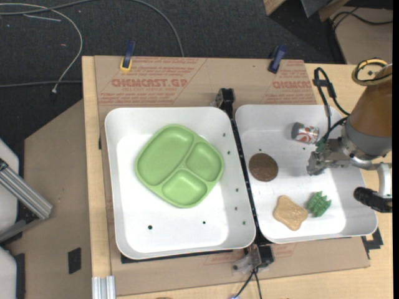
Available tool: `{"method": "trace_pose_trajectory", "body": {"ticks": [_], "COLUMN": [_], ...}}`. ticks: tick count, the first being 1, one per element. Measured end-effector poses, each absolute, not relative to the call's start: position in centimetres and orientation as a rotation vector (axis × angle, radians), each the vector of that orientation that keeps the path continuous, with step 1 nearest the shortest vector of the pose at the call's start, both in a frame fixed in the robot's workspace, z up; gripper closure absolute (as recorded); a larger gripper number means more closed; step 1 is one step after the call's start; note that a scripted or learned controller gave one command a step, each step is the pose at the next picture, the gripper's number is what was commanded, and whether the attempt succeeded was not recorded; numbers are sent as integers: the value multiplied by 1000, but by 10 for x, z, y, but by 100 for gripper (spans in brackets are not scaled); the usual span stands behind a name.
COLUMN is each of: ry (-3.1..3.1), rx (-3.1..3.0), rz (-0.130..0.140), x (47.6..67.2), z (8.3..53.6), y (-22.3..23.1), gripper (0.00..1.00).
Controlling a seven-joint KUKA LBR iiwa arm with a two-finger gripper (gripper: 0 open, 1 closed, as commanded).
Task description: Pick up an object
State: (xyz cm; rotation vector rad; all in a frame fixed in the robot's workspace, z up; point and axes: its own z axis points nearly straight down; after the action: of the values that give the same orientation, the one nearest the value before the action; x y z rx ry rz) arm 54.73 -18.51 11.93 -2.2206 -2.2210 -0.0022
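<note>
- The claw (pixel 317 164) sits low in the right bin (pixel 277 118), reaching in from the right with the arm (pixel 374 120) over that bin's right side. From this angle nobody could say whether it's open or shut, and nothing visibly sits in it.
- Candidates to pick up are all in that right bin: a small can (pixel 305 132) lying on its side up and to the left of the claw, a brown disc (pixel 264 167) to its left, a tan cracker-looking piece (pixel 290 212) lower down, and a green toy (pixel 318 204) just below the claw.
- Biggest risk looks like closing on nothing. The claw is parked on bare white floor between the can and the green toy, touching neither as far as the view shows.
- The can is round and on its side, so a nudge could easily roll it off toward the bin wall.
- The brown disc looks flat against the bin floor, so it's probably hard to get under and likely to slide instead of lift.
- The green toy and the tan piece sit close together, so a sloppy approach might shove one into the other.
- A black cable (pixel 325 86) loops by the wrist and could snag on a bigger move.
- The left bin (pixel 118 179) has a green divided plate (pixel 179 165), well away from the claw, so it's no worry for now.
</note>
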Motion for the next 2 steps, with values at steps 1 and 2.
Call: {"method": "trace_pose_trajectory", "body": {"ticks": [1,2], "ry": [-2229,-2228], "rx": [-2224,-2225], "rz": [-6,-6], "x": [551,553], "z": [184,234], "y": [-182,-182], "gripper": [100,100]}}
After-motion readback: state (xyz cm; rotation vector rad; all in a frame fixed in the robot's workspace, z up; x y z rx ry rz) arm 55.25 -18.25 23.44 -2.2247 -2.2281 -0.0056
